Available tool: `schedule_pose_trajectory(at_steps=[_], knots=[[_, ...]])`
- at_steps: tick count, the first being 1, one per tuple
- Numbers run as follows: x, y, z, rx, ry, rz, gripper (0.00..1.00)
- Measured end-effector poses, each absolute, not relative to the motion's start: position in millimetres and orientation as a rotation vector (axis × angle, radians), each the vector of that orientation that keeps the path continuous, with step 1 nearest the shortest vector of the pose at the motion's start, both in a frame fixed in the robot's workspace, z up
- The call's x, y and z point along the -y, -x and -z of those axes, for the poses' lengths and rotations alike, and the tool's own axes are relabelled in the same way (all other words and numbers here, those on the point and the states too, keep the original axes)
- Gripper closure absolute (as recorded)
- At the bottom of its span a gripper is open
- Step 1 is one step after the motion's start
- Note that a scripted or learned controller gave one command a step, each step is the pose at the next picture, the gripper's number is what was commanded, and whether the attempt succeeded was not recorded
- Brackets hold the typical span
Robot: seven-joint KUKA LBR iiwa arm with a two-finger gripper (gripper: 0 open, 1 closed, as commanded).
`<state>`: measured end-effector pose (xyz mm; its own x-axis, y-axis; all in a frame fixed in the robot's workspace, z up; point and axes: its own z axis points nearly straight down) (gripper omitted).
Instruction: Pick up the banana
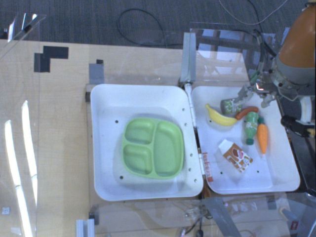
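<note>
Banana (pixel 220 116) yellow, curved, lying flat in right bin (pixel 281 179); unheld.

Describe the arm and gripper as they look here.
The arm is bulky and rounded, with a broad orange band above a grey wrist section. Below it sits a compact metallic gripper of grey and silver parts, with dark cables running along the wrist. Its fingers are too small and cluttered to make out.

Arm (pixel 301 38) cropped; tool (pixel 254 95) perhaps blurred.
</note>
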<state>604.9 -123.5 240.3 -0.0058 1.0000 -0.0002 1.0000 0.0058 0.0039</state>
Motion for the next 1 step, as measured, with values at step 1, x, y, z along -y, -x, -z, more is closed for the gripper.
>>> schedule_pose_trajectory(at_steps=[1], knots=[[205.7, -576.0, -134.8, -2.361, -2.068, -0.002, 0.00]])
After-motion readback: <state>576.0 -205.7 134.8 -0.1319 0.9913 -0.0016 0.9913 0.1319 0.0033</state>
